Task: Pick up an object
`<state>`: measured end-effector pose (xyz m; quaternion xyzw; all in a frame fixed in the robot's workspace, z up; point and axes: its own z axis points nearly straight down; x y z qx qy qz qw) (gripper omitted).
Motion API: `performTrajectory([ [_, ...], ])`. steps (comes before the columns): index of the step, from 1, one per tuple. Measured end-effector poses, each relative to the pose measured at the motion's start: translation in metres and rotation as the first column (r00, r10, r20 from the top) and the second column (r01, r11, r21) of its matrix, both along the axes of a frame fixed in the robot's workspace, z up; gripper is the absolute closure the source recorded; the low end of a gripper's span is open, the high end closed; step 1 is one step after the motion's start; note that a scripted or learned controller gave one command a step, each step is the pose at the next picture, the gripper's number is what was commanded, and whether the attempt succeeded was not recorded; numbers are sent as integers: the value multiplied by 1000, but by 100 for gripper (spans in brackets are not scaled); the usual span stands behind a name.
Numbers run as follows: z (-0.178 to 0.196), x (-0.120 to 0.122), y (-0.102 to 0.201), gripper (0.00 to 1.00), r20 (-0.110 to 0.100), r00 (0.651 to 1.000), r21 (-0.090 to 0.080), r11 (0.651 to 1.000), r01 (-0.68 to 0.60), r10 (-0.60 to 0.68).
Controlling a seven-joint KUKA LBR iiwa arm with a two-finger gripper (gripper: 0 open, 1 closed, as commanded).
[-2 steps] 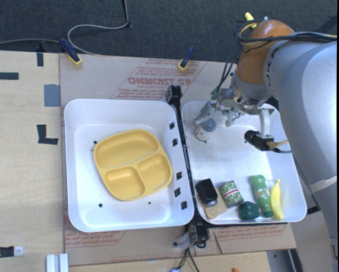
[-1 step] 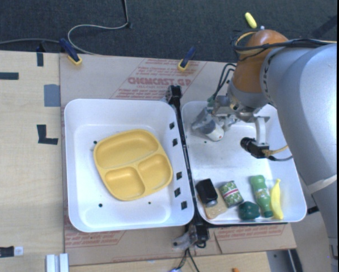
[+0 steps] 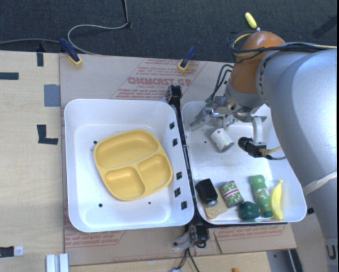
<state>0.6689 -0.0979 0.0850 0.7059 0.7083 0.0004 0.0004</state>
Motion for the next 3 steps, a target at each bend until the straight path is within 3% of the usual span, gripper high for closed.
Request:
performTrajectory([
  [1, 1, -53, -27, 0, 1, 1000, -2, 1000, 3, -3],
  [2, 11, -53, -27, 100, 2, 1000, -2, 1000, 3, -3],
  [3, 100, -52, 70, 100, -1, 1000, 1, 1000, 0, 0],
])
